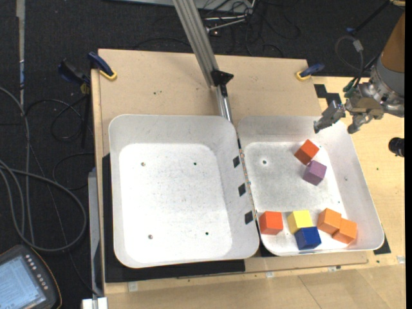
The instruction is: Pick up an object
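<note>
Arm enters from the right; the end effector (340,118) hangs above the far right corner of the right bin (360,172), over its rim. Its two fingers (325,121) are spread apart, with bare bin and tabletop showing between them. Released: nothing is gripped, nothing is touched as far as I can see from here.

Right bin contents, seven blocks:
- orange block (307,151), tilted, in the far half of the bin, nearest the end effector but clear of it.
- purple block (315,172), just beside the orange one on its near side; the two look to be touching at a corner or very close, cannot settle which.
- red-orange block (271,222) at the near left, close to the bin's left wall.
- yellow block (299,220) next to it, with a blue block (308,237) pressed against its near side.
- two more orange blocks (330,220) (346,230) side by side at the near right, touching each other.

All candidate objects lie on the bin floor.

Left bin (129,172): white, lightly speckled, a few small dark holes in the floor.

Both bins sit side by side on a tan tabletop (161,82). A grey metal pole (196,31) runs slantwise from the top of the scene down to the gap between the bins. Blue-and-yellow clamps (102,65) at the far corners of the board.
</note>
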You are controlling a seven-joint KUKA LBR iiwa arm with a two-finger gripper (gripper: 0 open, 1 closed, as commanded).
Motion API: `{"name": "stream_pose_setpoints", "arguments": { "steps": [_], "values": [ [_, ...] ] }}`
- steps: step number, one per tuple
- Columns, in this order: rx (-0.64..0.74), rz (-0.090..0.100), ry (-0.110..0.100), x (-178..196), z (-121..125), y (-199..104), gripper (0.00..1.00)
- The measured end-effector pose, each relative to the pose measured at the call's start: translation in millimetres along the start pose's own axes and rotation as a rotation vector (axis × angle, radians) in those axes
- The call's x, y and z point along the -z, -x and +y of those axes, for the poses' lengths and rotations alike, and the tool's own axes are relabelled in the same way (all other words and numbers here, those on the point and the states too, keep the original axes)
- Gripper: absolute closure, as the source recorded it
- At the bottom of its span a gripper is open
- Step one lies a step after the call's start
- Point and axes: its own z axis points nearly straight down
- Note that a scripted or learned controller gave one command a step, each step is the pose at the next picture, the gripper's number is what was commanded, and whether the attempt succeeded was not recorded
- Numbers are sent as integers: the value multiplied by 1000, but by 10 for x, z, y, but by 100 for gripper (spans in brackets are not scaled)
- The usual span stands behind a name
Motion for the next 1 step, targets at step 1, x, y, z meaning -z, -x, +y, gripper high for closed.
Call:
{"name": "stream_pose_setpoints", "arguments": {
  "steps": [1],
  "values": [
    [0,0,0,0,0,-1,0]
  ]
}}
